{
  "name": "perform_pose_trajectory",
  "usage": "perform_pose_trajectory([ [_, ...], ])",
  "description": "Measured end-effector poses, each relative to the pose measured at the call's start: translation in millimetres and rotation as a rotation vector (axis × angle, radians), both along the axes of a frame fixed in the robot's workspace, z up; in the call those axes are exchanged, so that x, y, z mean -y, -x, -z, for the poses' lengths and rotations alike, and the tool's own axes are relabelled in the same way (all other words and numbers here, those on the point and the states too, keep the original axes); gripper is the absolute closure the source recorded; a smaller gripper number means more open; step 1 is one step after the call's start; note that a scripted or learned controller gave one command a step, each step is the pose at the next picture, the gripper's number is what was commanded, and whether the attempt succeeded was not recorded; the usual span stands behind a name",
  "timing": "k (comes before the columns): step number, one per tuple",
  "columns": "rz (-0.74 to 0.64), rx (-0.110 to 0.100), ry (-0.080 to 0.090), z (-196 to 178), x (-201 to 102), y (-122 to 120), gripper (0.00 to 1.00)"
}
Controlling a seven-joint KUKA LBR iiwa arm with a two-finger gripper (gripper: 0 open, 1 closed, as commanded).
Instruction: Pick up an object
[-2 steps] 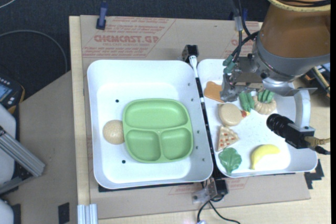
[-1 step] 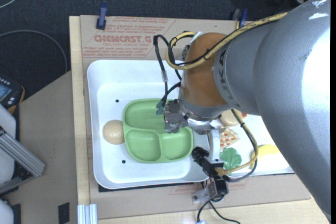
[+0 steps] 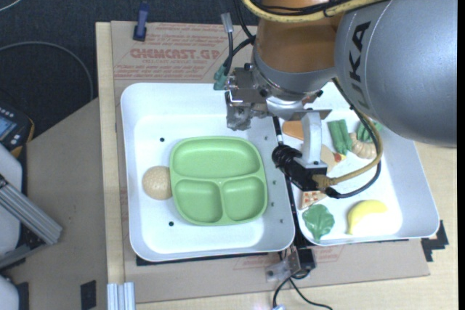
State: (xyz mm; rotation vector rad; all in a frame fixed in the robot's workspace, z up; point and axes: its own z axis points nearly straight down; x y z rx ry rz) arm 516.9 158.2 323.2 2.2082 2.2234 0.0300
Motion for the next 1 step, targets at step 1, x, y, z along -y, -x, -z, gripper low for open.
perform_pose_trajectory([
  [1, 0.0, -0.003, 0.001, -112.0, -44.7, -3.4, 1.0],
])
